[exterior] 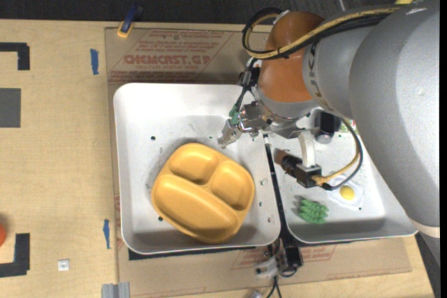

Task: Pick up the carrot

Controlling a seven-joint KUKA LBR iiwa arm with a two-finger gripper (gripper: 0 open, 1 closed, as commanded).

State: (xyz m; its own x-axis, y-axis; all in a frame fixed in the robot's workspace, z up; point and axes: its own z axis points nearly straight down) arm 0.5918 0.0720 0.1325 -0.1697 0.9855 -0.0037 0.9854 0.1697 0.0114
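— Over the far side of the left bin (130,150), by the divider, the gripper (231,129) hangs low. Open or closed?

— Cannot tell; nothing seen held.

— Step?

— Looks like the approach, no grasp yet.

— Carrot?

— Its place I cannot tell; perhaps hidden under the arm (391,94). Yellow loaf (202,190) sits near the gripper; green toy (312,210) lies in the right bin (380,218).

— Next?

— Find the carrot, centre over it, descend.

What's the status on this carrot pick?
Tool low over left bin, fingers unclear. No carrot identifiable. Yellow bread loaf beside tool; green item in right bin.
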